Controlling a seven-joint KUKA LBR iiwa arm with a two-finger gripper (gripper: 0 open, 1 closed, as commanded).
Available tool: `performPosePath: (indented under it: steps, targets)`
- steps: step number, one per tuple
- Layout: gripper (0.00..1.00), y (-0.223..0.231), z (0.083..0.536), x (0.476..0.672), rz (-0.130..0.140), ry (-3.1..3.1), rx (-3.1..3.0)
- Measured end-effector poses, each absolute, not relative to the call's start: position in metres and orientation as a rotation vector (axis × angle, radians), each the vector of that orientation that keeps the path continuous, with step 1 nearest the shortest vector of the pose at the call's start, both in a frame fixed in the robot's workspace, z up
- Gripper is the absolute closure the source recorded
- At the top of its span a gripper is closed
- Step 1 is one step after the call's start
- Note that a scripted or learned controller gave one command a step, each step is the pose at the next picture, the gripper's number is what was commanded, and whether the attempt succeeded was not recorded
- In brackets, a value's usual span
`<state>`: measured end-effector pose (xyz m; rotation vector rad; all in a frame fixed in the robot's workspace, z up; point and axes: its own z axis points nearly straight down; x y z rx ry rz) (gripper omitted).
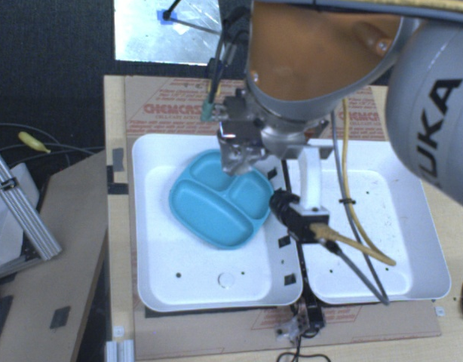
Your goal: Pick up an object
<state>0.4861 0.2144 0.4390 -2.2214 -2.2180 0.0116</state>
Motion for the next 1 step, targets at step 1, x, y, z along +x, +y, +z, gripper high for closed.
performPosePath:
  steps: [1]
  targets:
    - [1.0, 0.2348, 0.416, 0.507, -0.001, -2.225, -2.218]
